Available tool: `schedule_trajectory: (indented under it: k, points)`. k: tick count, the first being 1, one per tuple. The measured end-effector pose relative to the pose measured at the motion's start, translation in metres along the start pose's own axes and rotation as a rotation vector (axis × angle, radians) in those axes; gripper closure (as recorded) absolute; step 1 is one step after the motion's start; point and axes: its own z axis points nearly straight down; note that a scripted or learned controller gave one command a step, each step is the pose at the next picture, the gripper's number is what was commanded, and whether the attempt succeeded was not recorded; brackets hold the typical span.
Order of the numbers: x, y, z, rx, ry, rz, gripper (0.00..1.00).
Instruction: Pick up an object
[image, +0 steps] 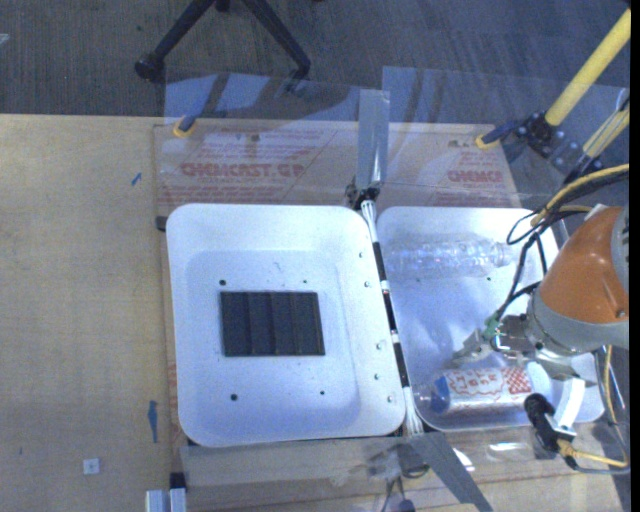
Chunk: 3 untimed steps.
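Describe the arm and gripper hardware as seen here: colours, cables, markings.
The arm enters from the right: a rounded grey body under a broad orange band. Black and yellow cables loop over it, and one yellow cable trails along the bench lower right. The gripper is small, metallic grey, with a green spot beside it. No lettering is legible on the arm.

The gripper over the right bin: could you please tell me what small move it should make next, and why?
Probably lower straight down. The gripper hangs just above the red-and-white bottle lying near the right bin's front wall, with nothing seen held. The clear bottle lies farther back.
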Motion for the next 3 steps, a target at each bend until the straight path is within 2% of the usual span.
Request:
schedule_trajectory:
  k: [1, 2, 3]
  points:
    - [-0.049, 0.065, 0.001, 0.002, 0.005, 0.077, 0.00]
    - [-0.044, 0.129, 0.001, 0.003, 0.015, 0.113, 0.00]
    - [-0.042, 0.083, -0.054, 0.008, 0.001, 0.029, 0.00]
